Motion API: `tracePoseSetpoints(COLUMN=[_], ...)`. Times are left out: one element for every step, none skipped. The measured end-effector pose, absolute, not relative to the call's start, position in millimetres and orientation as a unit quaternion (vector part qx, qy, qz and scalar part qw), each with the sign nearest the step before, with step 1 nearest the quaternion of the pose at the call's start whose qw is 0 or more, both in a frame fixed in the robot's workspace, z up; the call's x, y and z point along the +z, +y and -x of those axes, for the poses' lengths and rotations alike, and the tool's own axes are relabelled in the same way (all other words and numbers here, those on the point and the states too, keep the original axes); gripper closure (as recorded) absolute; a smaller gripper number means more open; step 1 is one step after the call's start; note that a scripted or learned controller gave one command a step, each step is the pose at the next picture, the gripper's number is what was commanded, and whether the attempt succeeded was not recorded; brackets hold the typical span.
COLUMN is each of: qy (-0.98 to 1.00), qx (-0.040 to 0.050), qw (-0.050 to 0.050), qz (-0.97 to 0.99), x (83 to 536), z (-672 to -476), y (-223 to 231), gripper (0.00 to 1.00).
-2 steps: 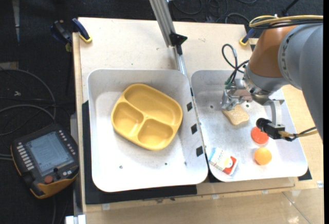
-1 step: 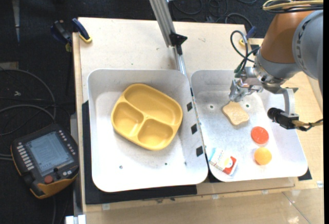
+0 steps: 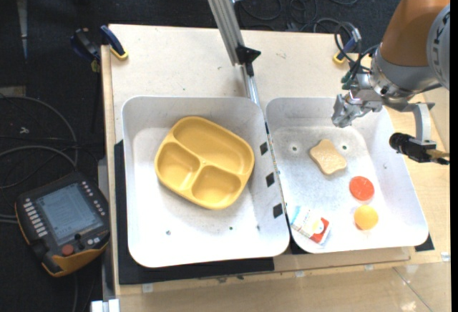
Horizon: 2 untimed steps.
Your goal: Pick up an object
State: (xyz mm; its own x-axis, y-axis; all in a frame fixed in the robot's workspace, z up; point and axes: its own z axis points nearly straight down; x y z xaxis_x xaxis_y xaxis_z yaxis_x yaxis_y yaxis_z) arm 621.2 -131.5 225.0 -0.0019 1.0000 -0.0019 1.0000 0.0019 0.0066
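Gripper (image 3: 346, 114) above right bin's (image 3: 401, 192) far edge, toast (image 3: 328, 157) lying diagonally.

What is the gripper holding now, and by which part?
Nothing is held. The gripper hangs above the far side of the right bin, apart from the bread, with nothing between its fingers.
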Motion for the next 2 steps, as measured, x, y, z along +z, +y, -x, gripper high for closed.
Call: tracePoseSetpoints(qy=[0.708, 0.710], qx=[0.0013, 0.0006], qw=[0.002, -0.001], qz=[-0.706, -0.704], x=[249, 247], z=[-622.3, -611.0], y=[-131, -68], gripper=[1.00, 1.00])
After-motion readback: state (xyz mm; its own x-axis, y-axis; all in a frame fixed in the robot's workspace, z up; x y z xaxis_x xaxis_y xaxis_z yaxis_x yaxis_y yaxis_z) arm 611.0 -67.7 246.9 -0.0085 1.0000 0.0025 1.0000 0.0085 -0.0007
